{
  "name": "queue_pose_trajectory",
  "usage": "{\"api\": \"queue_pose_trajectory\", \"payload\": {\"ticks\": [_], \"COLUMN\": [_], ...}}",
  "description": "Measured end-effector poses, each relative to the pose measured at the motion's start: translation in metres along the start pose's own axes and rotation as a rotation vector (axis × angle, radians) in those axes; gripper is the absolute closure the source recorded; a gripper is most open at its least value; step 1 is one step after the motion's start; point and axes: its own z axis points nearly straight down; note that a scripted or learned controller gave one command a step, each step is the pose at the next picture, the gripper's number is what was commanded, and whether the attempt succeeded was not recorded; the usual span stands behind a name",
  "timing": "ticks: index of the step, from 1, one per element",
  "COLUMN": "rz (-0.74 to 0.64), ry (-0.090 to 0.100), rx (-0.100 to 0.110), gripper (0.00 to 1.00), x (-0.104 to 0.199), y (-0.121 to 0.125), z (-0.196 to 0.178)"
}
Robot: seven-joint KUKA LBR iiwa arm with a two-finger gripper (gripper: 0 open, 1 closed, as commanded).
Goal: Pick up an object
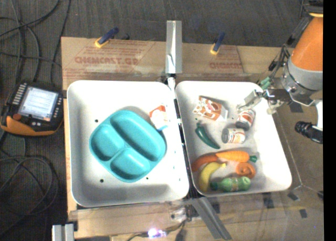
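Orange-banded arm reaches over the right bin [283, 179]'s far right corner, end effector [255, 98] poised just above a small can [245, 117]; grip state, cannot tell. Likely target: that can, lying near the bin's right wall, easy reach.

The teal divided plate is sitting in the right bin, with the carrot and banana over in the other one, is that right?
Not quite. The teal divided plate sits in the left bin, as the camera view shows. The carrot and banana are indeed in the other one, the right bin.
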Motion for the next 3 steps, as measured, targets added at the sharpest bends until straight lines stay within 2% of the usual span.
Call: {"api": "queue_pose_trajectory", "payload": {"ticks": [1, 2, 3], "rz": [-0.042, -0.141, -0.235], "ry": [-0.001, 0.0, -0.006], "rx": [-0.002, -0.001, -0.011], "gripper": [0.0, 0.0, 0.0], "x": [0.038, 0.062, 0.02], "y": [0.008, 0.015, 0.057], "z": [-0.019, 0.136, 0.152]}}
